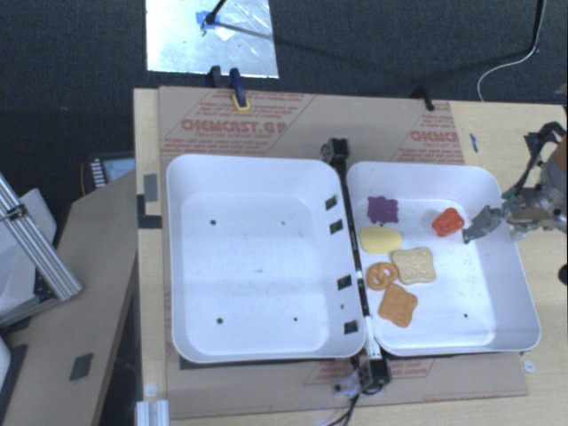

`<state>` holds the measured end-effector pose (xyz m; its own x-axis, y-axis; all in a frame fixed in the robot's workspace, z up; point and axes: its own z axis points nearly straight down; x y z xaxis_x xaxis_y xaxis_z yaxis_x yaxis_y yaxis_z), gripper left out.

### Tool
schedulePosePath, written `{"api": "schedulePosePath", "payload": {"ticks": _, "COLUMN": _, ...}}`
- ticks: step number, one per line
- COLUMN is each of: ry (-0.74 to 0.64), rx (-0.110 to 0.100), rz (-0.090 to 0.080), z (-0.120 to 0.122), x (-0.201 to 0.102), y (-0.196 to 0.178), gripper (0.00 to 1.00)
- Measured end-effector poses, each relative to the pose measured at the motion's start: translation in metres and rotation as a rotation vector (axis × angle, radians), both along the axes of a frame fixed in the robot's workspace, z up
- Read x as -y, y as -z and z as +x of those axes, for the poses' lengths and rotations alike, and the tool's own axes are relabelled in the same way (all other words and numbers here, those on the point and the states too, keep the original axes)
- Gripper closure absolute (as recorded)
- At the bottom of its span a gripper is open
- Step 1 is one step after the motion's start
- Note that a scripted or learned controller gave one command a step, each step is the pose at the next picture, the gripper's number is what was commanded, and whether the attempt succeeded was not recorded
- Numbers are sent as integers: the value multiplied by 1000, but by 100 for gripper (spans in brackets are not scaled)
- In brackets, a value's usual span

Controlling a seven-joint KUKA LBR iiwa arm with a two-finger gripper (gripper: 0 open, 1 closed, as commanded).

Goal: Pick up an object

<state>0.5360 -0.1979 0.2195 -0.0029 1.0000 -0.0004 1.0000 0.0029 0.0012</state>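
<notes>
Left bin (pixel 257 264), then right bin (pixel 510 300) holding purple piece (pixel 382 209), yellow piece (pixel 380 238), pretzel (pixel 381 276), orange cracker (pixel 398 304), toast slice (pixel 414 264), red piece (pixel 448 222). Gripper (pixel 473 229) just right of red piece, over the right bin; jaw state unclear.

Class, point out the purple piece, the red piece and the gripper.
purple piece (pixel 382 209), camera view, its middle.
red piece (pixel 448 222), camera view, its middle.
gripper (pixel 477 227), camera view, at its tips.
</notes>
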Motion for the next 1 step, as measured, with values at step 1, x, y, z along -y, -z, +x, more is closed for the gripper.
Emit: {"api": "schedulePosePath", "payload": {"ticks": 1, "ry": -6, "rx": 22, "rz": -6, "z": 71, "x": -16, "y": -155, "gripper": 0}}
